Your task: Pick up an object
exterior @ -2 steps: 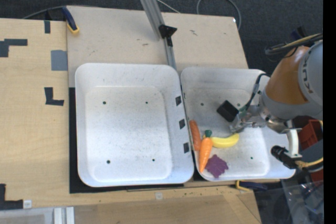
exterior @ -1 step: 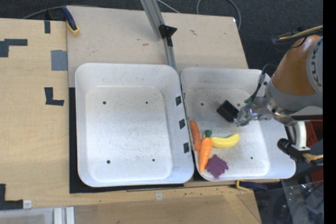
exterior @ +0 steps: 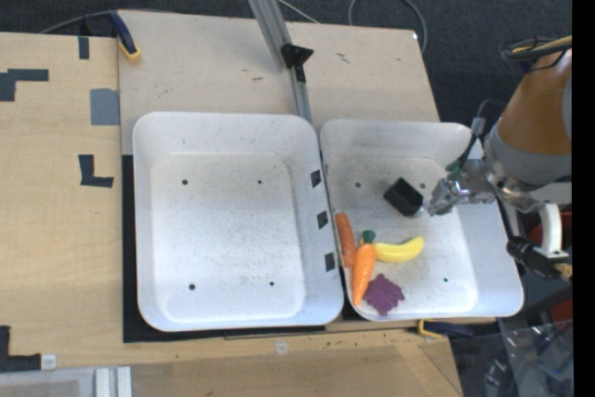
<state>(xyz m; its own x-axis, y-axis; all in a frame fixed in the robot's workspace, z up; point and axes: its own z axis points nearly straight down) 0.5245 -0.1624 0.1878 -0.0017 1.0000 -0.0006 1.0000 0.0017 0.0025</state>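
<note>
The right bin [exterior: 437, 139] holds a small black block [exterior: 403, 196] near its middle. Below it lie a yellow banana [exterior: 400, 249], an orange carrot with a green top [exterior: 363, 265], a thinner orange carrot [exterior: 345, 237] along the left wall, and a purple bunch of grapes [exterior: 383, 294]. My gripper [exterior: 442, 199] hangs low over the right side of this bin, just right of the black block. Its tips point left toward the block, with nothing visibly between them.
The left bin [exterior: 228, 218] sits beside the right one. A grey metal rail [exterior: 265, 5] slants down from the top to the bins' junction. The arm with its orange band [exterior: 539, 107] enters from the right. Cables lie on the dark floor beyond the bench.
</note>
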